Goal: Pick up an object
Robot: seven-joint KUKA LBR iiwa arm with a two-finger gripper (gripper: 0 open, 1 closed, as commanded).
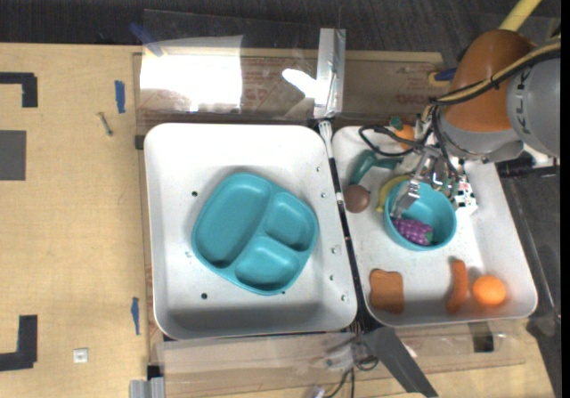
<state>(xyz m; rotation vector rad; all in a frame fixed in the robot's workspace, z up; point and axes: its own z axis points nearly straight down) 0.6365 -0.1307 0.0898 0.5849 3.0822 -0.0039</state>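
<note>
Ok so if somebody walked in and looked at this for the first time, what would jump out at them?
Probably the big teal divided tray lying at a slant in the left bin. Next, the grey arm with its orange band reaching into the right bin, its gripper over a small teal bowl with something purple inside. An orange ball sits in that bin's near right corner.

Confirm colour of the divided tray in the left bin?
Teal tray, clear in the camera view.

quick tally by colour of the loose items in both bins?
Teal: 2, divided plate and bowl
Orange: 3, block, stick, ball
Purple: 1, item in bowl
Brown: 1, ball
Total: 7, partly hidden items under the gripper excluded.
</note>
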